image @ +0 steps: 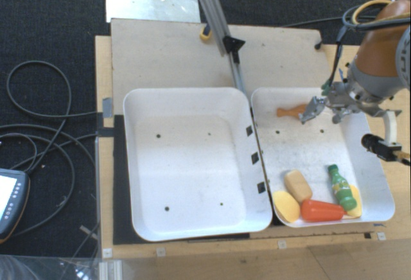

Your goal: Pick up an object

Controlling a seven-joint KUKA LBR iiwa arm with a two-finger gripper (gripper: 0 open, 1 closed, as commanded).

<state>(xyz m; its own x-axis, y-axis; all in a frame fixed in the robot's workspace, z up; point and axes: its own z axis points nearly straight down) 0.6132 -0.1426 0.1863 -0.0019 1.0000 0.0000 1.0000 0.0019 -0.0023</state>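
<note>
- A grey KUKA arm [385, 47] with an orange band above the wrist reaches in from the right of the frame, its gripper [326, 108] poised over the upper part of the right-hand white bin [379, 208].
- A small orange toy [290, 112], too blurred to name more exactly, lies on the bin floor just left of the gripper's nearest finger. It sits beside the finger rather than between the two, so no grasp is evident.
- Two pale fingers splay downward from the wrist with a visible gap between them, which reads as a spread stance with nothing held.
- The other candidates crowd the bin's lower edge at the lower right of the frame, probably because the floor slopes that way: a tan bread-like block [298, 184], a yellow oval piece [287, 206], an orange-red carrot-shaped piece [322, 210] and a green bottle [341, 189] lying on a second yellow piece.
- That cluster is packed tight and touching, so the lone orange toy near the gripper looks the easier pick, with clear floor around it.
- The left-hand white bin [138, 163] fills the centre of the frame.
- A metal pole [215, 9] slants down from the top of the frame toward the seam between the bins.
- Black cables [38, 112] loop on the dark floor at the left, beside a handheld pendant [9, 201] at the lower left edge.
</note>
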